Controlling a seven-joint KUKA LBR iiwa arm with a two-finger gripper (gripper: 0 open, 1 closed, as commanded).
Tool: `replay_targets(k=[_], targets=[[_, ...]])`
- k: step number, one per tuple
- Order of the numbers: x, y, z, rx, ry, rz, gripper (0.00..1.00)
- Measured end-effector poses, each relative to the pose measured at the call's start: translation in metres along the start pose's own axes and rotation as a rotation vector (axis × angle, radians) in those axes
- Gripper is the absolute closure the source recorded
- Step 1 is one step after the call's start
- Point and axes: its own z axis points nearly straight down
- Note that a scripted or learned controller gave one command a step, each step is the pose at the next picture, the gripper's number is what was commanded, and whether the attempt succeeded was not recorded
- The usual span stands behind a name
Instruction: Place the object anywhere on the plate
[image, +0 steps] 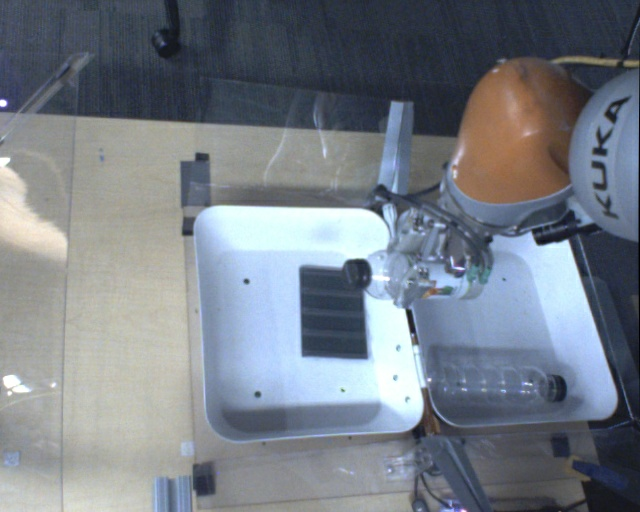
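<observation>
Worktop (120, 330) of pale wood, seen from above at a slant in the single camera view, carrying two shallow white bins side by side. In the left bin (230, 400), flat on the floor near the middle, a dark ribbed rectangular plate (333, 312). Reaching in from the right, a grey arm (515, 130) with a large orange band above the wrist, ending in the hand (430, 268) over the wall where the two bins meet. Clamped in the hand, a small clear bottle (385, 275), lying roughly level, its body running into the metal of the hand and its black cap (356, 272) pointing left, out over the left bin. Cap just beside the plate's upper right corner; bottle raised, apart from the plate. In the right bin (590, 330), along the near wall, a second bottle (490, 384), clear and ribbed, lying on its side with a dark cap at its right end. Probably light, thin-walled and apparently empty, so easy to carry but springy under pressure, smooth, and round enough to roll once let go. Best held across the middle of the body, as seems the case here, rather than by the cap. Likely safest laid down low on the ribbed plate so as not to roll away.
</observation>
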Motion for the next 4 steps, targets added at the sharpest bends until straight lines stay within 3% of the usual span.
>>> replay_targets(k=[1, 2, 3, 4], targets=[[-0.079, -0.016, 0.030, -0.001, -0.001, -0.087, 1.00], [-0.112, -0.061, -0.013, 0.000, -0.005, -0.279, 1.00], [-0.102, -0.024, 0.044, -0.002, -0.002, -0.714, 1.00], [-0.069, 0.036, 0.061, -0.003, -0.001, -0.737, 1.00]])
